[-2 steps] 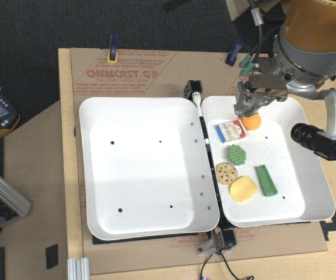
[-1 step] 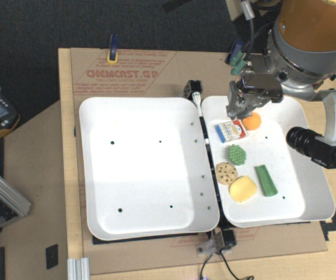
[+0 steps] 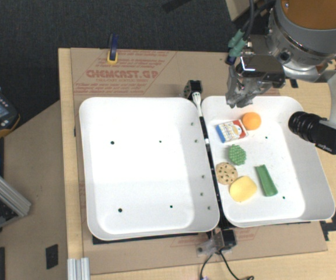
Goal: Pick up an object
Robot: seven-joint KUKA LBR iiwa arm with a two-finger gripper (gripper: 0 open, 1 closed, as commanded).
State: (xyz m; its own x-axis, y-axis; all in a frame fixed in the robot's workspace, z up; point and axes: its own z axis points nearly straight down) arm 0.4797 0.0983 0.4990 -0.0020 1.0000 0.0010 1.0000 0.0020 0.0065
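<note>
My gripper [image 3: 236, 101] hangs over the far left part of the right bin [image 3: 308, 206], above and apart from the objects. Just below it lie a small carton [image 3: 231, 131] in blue, white and red and an orange ball [image 3: 251, 121]. Further toward the front sit a green bumpy ball [image 3: 237, 154], a round cookie [image 3: 226, 172], a yellow block [image 3: 243, 189] and a green bar [image 3: 266, 180]. Nothing shows between the gripper's tips.
The left bin [image 3: 139, 168] lies beside the right one, their rims meeting along a black strip [image 3: 206, 150]. Both bins rest on a cardboard sheet [image 3: 127, 69]. A yellow and blue clamp [image 3: 113, 52] sits at the cardboard's far edge.
</note>
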